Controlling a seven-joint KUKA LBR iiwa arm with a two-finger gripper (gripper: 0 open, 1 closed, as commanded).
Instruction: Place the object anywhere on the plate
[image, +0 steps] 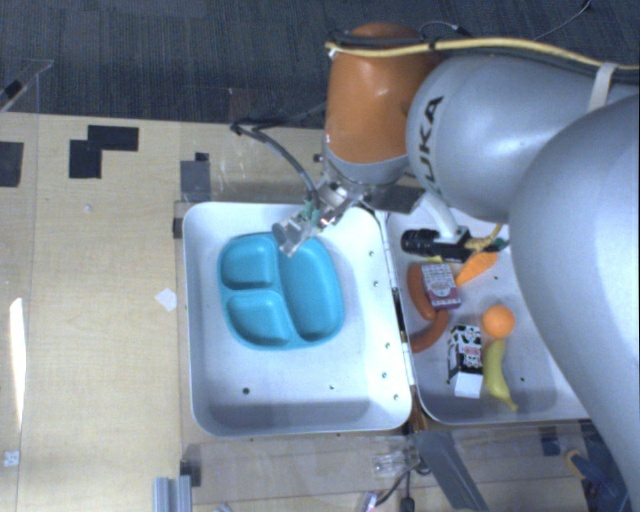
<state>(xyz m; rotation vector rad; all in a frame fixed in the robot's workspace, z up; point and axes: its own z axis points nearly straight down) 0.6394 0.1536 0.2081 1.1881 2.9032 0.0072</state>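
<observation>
A blue plate (282, 290) with three compartments lies in the left white bin (230, 400). My gripper (292, 236) hangs over the plate's far edge, at the top of the large right compartment. The arm reaches down to it from the upper right. The task object cannot be made out at the gripper.
The right bin (540, 395) holds a carrot (478, 266), a small red packet (440, 285), a brown sausage (427, 322), an orange (497, 321), a banana (496, 374) and a black-and-white carton (465, 360). The arm's bulk covers that bin's right side.
</observation>
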